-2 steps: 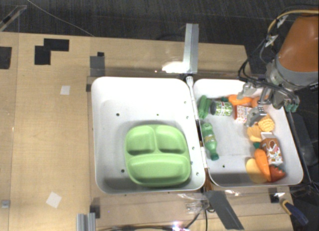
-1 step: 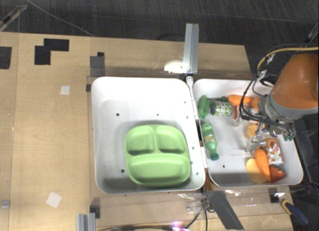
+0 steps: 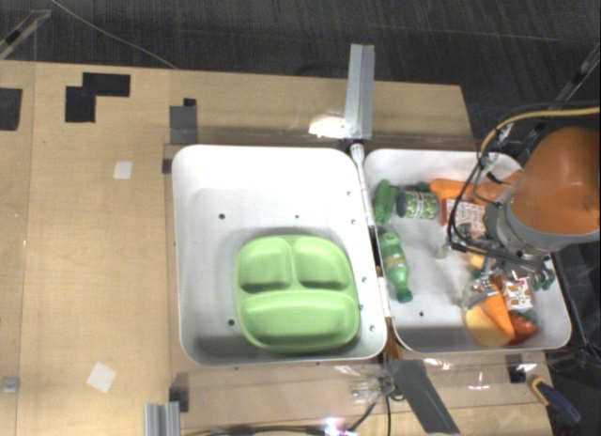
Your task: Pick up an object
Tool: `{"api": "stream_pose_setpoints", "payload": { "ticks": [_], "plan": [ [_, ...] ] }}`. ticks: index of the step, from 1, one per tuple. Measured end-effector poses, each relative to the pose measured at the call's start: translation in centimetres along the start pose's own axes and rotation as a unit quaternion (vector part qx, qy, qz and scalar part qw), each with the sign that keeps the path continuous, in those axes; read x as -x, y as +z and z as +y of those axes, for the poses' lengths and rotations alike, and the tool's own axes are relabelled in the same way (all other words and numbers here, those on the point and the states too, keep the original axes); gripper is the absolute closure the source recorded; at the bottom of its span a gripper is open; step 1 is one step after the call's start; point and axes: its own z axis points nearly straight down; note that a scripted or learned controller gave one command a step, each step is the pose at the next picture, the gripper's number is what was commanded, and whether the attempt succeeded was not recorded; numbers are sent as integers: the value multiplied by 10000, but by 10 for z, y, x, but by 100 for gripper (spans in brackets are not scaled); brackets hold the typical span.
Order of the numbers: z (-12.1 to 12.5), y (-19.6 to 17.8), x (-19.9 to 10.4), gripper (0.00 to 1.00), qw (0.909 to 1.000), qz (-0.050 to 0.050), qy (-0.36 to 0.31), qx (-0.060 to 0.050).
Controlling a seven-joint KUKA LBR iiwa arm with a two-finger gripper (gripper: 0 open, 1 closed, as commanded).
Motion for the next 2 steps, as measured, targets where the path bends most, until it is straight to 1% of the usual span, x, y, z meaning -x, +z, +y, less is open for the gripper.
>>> {"api": "stream_pose_setpoints", "payload": {
  "ticks": [1,2],
  "plan": [
    [28,2,70,0,9996,4,-296,20],
    [65,0,33,0,9998,4,-218,3]
  ]
}}
